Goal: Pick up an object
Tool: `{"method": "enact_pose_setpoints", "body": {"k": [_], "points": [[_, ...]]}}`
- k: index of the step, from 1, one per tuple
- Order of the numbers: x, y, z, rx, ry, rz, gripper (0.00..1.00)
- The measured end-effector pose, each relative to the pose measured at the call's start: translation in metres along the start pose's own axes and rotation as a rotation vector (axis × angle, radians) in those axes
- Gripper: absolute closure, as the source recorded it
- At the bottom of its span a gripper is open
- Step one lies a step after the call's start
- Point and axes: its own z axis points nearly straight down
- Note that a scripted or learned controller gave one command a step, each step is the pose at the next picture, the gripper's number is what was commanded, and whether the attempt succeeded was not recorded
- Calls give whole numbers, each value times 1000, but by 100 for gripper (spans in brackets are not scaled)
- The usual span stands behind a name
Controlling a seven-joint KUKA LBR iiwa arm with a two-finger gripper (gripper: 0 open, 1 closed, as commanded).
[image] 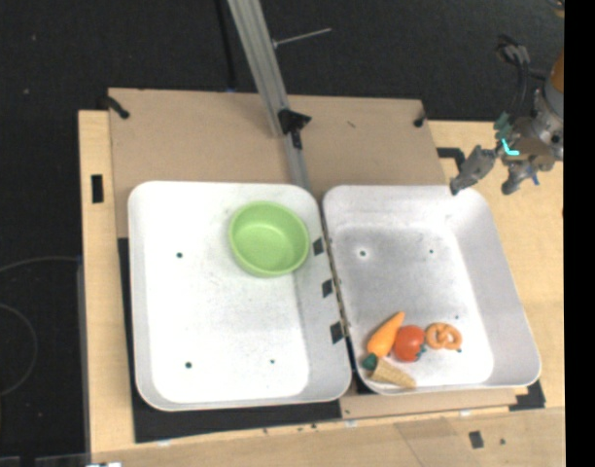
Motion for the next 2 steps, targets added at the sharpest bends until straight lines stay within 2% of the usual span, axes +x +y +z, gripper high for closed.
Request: {"method": "enact_pose_setpoints", "body": {"k": [2], "points": [[-1, -11, 120, 6, 2, 5, 0]]}}
